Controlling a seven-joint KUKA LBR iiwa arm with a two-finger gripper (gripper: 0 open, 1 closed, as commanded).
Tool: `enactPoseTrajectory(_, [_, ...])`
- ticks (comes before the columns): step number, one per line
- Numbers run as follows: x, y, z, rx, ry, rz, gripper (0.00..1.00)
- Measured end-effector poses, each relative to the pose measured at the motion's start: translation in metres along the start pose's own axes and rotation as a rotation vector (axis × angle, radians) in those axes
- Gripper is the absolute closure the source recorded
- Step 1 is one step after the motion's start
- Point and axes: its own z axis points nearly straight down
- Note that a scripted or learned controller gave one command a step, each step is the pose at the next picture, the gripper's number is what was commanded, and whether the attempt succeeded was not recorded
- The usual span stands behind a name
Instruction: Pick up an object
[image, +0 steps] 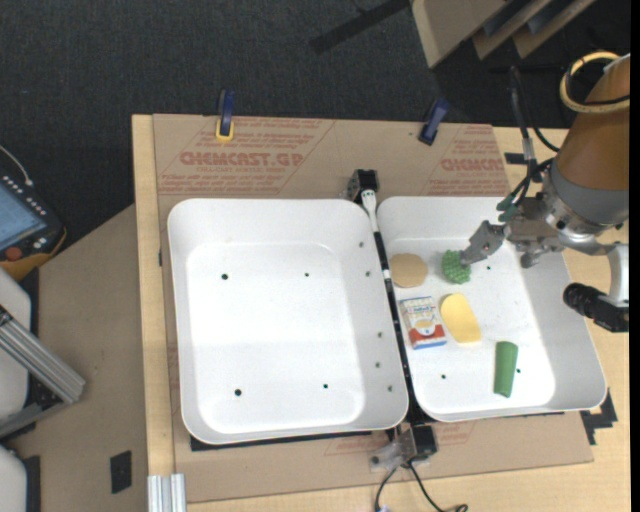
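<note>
Hand poised by the green lump
You can't tell its opening; centre over the lump, clear of the disc, before closing.

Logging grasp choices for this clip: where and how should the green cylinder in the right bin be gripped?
Grip the green cylinder across its middle, coming straight down from above. It lies flat with its long axis running roughly near-to-far, so the jaws should close across its narrow width. There is free floor either side; the yellow block lies apart.

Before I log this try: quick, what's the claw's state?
Claw: cannot be told whether open or closed; it sits beside the green object in the right bin, nothing visibly held.
</note>
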Motion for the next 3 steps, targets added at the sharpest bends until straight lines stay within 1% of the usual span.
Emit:
enactPoseTrajectory(1, [0.01, -0.061, 0.113, 0.015, 0.006, -0.004, 0.0])
enactPoseTrajectory(2, [-0.016, -0.018, 0.136, -0.006, 0.005, -0.008, 0.0])
enactPoseTrajectory(3, [-0.016, -0.018, 0.134, -0.008, 0.004, -0.007, 0.0])
